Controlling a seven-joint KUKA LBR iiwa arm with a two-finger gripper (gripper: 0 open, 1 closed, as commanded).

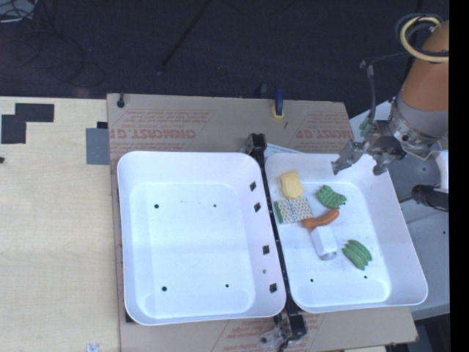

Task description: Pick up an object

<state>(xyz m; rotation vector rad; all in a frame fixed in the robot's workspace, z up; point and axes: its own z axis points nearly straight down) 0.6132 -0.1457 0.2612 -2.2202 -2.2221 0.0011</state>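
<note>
- Objects for picking are lying clustered in the right bin (399, 270), toward its upper and middle part, all resting on the white floor and none lifted.
- A yellow corn-like piece (291, 185) is sitting nearest the divider between the bins, toward the top of the cluster.
- A patterned green-and-white block (294, 210) is lying just below the yellow piece, apparently touching it.
- An orange carrot-like piece (321, 220) is lying at a slant, its left end beside the patterned block.
- A green leafy piece (331, 196) is resting just above the orange piece's right end.
- A small white cylinder (325, 243) is lying below the orange piece, close to it.
- A second green piece (357, 254) is lying just right of the cylinder.
- The gripper (357, 160) is hovering over the right bin's upper right rim, apart from the objects, its two fingers spread wide with nothing between them.
- The left bin (135, 233) is sitting beside the right one on a cardboard sheet (190, 123).
</note>
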